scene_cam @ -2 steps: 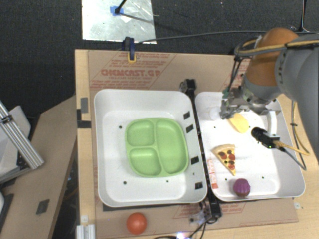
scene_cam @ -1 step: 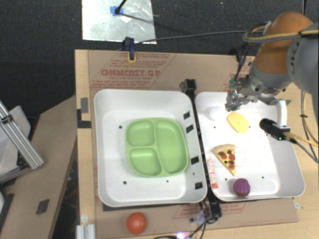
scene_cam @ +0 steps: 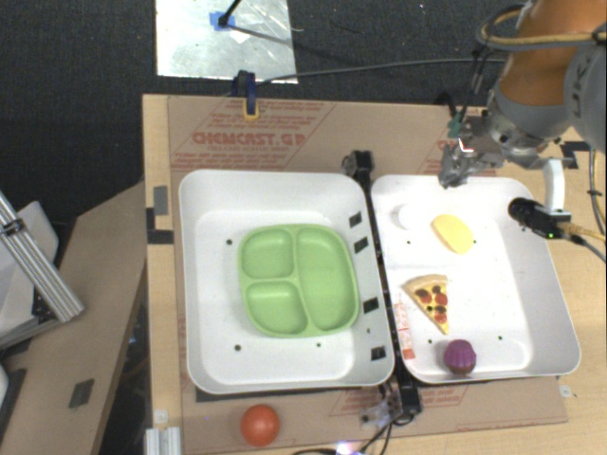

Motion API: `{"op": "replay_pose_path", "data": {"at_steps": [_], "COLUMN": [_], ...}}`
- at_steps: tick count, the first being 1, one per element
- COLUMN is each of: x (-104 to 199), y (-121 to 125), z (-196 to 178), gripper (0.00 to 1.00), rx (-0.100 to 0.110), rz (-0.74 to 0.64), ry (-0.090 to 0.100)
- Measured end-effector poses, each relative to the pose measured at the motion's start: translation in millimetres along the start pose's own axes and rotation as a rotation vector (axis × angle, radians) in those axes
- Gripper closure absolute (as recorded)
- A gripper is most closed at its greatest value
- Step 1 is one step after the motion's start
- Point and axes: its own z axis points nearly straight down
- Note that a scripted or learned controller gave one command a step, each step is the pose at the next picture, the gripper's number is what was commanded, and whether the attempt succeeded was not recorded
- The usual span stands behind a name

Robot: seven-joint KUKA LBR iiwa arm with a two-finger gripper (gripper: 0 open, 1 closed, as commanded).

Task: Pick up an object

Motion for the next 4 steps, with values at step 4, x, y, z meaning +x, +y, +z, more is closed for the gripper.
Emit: {"op": "replay_pose_path", "data": {"at_steps": [4], "x": [136.3], "y": [-66.1], "z": [-6.9], "gripper": [1.00], "rx": [0.010], "rz": [-0.002], "ry": [0.002]}}
